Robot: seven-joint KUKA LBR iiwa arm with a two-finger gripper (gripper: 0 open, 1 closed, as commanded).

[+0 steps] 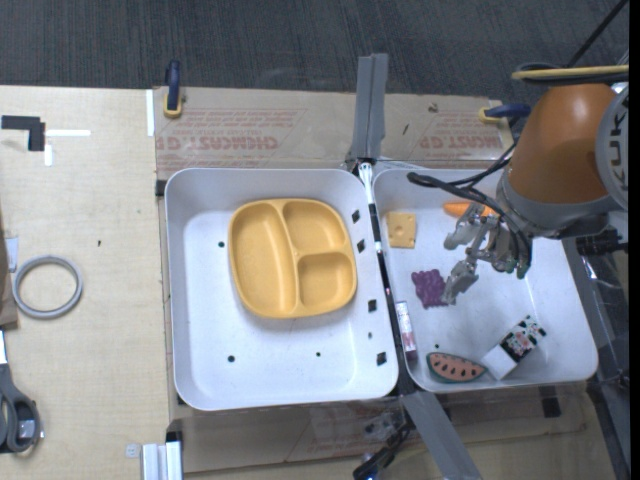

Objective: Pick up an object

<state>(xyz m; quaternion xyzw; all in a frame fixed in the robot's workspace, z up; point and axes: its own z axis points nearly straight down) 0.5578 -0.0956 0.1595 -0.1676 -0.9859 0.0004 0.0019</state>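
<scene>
The right bin [560, 298] holds a purple bunch of grapes [428, 288], a yellow cheese slice [401, 230], a watermelon slice [456, 367], a small white and black box [518, 343] and an orange piece [456, 209] partly hidden behind the arm. My gripper [461, 260] hangs over the middle of this bin, just right of the grapes and below the orange piece. Its fingers stand apart with nothing between them.
The left bin [200, 298] carries a yellow divided plate [293, 257]. A thin pen-like stick [404, 325] lies along the right bin's left wall. A grey tape ring [44, 286] and scissors [18, 420] rest on the bench at far left.
</scene>
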